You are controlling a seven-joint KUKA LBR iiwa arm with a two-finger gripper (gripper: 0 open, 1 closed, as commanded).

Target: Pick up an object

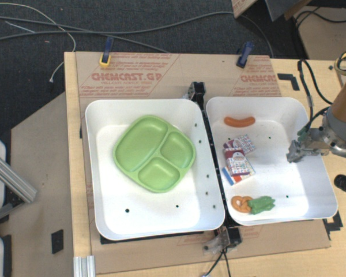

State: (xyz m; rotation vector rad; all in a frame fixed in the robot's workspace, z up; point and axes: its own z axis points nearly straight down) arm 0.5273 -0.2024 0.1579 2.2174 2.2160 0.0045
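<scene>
The gripper [292,154] hung low over the right bin [311,183] near its far-right wall, nothing visible between its fingers – whether they stood wide or narrow could not be told from this slanted view. The nearest candidates lay to its left: a red-and-white packet [237,163] at mid-bin, its long axis running roughly up and down the frame, and a second small packet [243,143] just above it. An orange sausage [240,120] rested crosswise near the bin's far edge; a pretzel [240,202] and a green leafy piece [262,203] sat touching near the front. The green divided plate [154,153] occupied the left bin [104,183] – well apart from the arm
</scene>
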